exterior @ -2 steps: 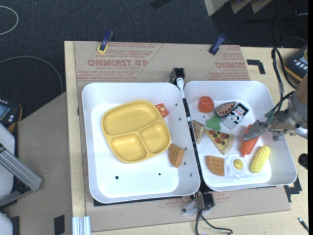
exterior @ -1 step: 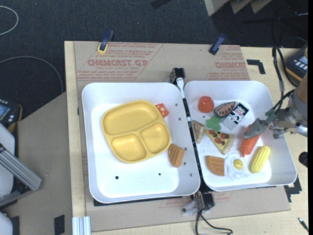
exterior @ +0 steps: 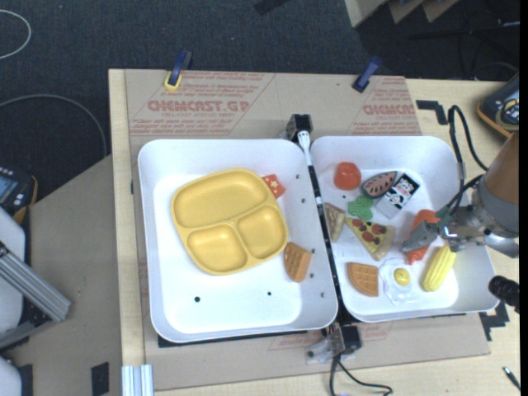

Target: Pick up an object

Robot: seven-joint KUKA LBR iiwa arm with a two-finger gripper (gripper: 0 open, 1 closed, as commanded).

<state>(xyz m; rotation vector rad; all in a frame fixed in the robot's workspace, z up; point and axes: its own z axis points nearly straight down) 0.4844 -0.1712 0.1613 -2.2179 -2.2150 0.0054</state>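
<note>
The jaws [exterior: 415, 239] sit low in the right bin [exterior: 429, 145], slightly parted around nothing I can make out. A glossy orange-red plastic toy [exterior: 424, 218] lies just at their twelve o'clock, and a ridged yellow corn cob [exterior: 438, 268] just at their four o'clock. In the left bin [exterior: 157, 246], a smooth yellow three-compartment plate [exterior: 228, 220] rests at nine o'clock, well apart.

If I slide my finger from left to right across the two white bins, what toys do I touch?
Yellow tray → croissant → pizza slice → fried egg → corn cob, with the gripper just above it.
</note>
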